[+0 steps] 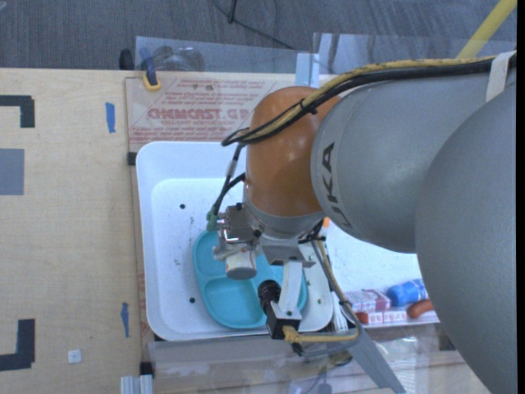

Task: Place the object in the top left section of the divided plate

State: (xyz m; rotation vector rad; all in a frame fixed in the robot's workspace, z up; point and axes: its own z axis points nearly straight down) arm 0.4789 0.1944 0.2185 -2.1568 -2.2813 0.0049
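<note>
- left bin (164,212): white and shallow, floor mostly bare apart from a few dark specks. It holds the divided plate (232,306), teal, lying flat in the near right part of the bin.
- plate sections: a ridge splits off a compartment at its upper left end and a larger one nearer the camera. Both look bare where visible. The right part of the plate is covered by the wrist.
- gripper (237,250): hangs straight over the plate's upper left end, close to the target section. Open or closed: cannot tell, the wrist blocks the view.
- pale round stub (240,266): just below the gripper body, above the ridge. It could be the object or a robot part, I cannot tell which. No long axis readable.
- judgement: if that stub is the object, the target lies directly beneath or slightly up-left, so only a short lowering is left.
- right bin (373,263): partly under the arm, with a red-white box (371,303), a blue item (408,291) and an orange-red piece (420,308) close together at its near edge.
</note>
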